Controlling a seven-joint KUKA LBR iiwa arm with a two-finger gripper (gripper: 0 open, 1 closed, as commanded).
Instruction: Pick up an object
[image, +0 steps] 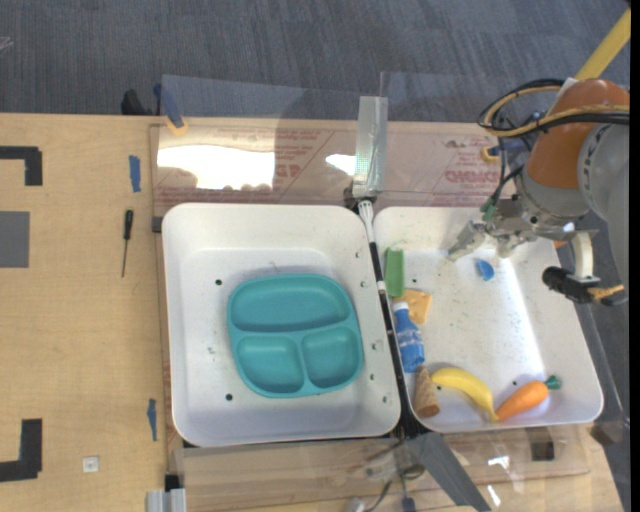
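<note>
My gripper (486, 243) hangs over the far part of the right bin (560, 330), its fingers spread open with nothing between them. A small blue object (484, 268) lies on the bin floor just below the fingertips, apart from them. Along the bin's left wall lie a green stick (394, 272), an orange wedge (416, 305) and a blue tube (408, 342). At the near edge sit a brown piece (427, 396), a yellow banana (466, 386) and an orange carrot (522, 399).
The left bin (190, 260) holds a teal divided plate (295, 335). A clear panel with a metal post (371, 150) stands behind both bins. Cables and the arm's orange band (580, 110) are at the upper right.
</note>
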